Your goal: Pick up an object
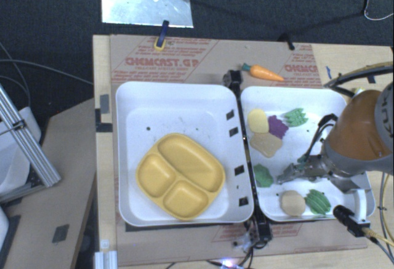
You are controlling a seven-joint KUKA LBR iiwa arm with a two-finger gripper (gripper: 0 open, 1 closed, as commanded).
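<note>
Toys (268, 144) crowd the right bin (335, 96) (yellow tray (180, 175) left), fingers (287, 173) among them, grip state unclear.

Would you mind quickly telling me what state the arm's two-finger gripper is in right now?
Two-finger gripper: low over the right white bin, beside a green leafy toy; open or closed cannot be told, and nothing is seen held.

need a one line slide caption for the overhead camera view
KUKA arm's gripper low over the right bin of toy foods, yellow divided tray in the left bin.
</note>
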